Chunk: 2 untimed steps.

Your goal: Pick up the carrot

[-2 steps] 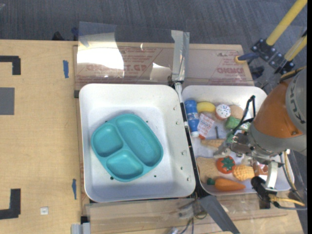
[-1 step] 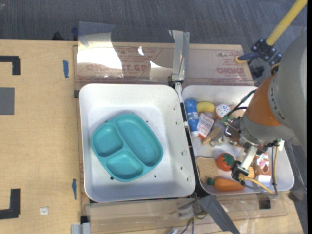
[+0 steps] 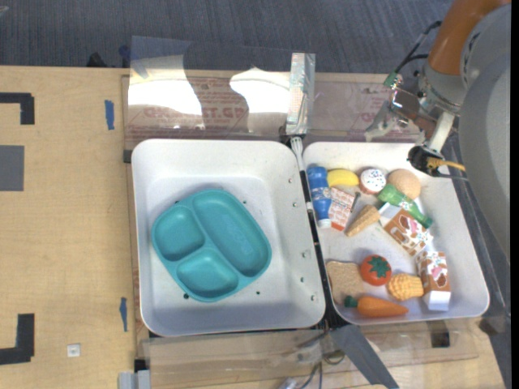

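Observation:
The carrot (image 3: 379, 306) is orange with a green stub at its left end. It lies flat along the front wall of the right bin (image 3: 470, 241), just below a tomato (image 3: 375, 270) and a corn cob (image 3: 405, 286). My gripper (image 3: 399, 113) hangs above the back rim of the right bin, at the upper right of the view. It is far from the carrot, with nothing seen in it. The grey arm with its orange band (image 3: 456, 19) rises behind it.
The right bin is crowded with toy food: a bread slice (image 3: 344, 275), a blue bottle (image 3: 318, 191), a lemon (image 3: 343, 178), a cone (image 3: 362, 220) and small cartons (image 3: 408, 229). A teal divided plate (image 3: 212, 243) sits in the left bin (image 3: 154, 168).

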### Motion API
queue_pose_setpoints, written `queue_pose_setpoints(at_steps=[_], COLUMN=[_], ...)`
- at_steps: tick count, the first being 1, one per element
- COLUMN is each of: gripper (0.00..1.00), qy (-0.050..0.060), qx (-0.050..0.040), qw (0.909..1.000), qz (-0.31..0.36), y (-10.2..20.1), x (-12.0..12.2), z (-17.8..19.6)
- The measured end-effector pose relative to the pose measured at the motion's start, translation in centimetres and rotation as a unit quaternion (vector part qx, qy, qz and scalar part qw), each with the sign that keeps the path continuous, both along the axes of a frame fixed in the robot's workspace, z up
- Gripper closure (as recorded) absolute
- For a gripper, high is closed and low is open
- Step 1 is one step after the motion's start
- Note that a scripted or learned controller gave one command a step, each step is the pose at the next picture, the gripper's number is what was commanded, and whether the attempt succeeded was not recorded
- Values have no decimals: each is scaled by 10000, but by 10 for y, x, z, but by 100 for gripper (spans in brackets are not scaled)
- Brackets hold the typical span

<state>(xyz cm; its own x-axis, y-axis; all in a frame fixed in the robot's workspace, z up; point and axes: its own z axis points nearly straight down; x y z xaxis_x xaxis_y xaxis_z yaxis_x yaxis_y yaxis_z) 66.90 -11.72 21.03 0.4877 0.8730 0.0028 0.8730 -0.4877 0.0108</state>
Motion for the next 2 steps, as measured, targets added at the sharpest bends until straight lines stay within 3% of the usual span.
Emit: queue_pose_setpoints(at_steps=[1, 2], gripper=[0, 0], qy=[-17, 33], qx=[-4, 13], qw=[9989, 10000], qz=[475, 48], y=[-2, 25], x=[-61, -108], z=[-109, -123])
